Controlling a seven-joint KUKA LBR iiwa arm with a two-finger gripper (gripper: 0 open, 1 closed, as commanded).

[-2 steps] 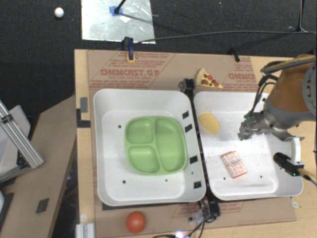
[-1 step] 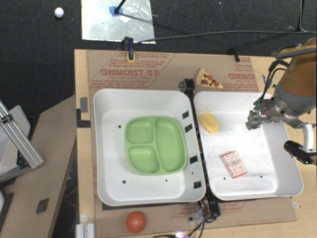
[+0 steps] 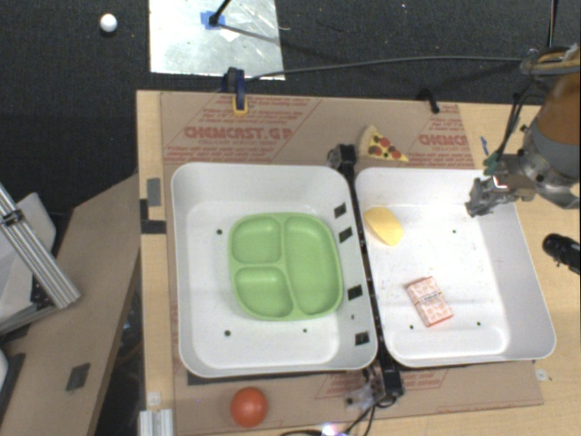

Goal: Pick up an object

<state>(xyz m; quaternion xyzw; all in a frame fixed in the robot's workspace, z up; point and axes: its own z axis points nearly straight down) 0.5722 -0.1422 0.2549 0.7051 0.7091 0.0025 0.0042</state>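
We see the gripper (image 3: 481, 198) poised over the right bin's (image 3: 526, 271) far right edge, too small and blurred for us to tell its state, well apart from the pink packet (image 3: 428, 301) lying near the bin's middle front. We judge a blind descent here would close on bare floor, or clip the rim. The packet's long axis runs far-left to near-right; the yellow lump (image 3: 384, 225) sits far left.

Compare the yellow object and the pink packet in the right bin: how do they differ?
The yellow object is rounded and plain; the pink packet is flat, rectangular and printed. The yellow object lies near the bin's left wall, toward the far side; the pink packet lies nearer the middle, toward the near side. Both rest loose on the right bin floor, apart from the end effector.
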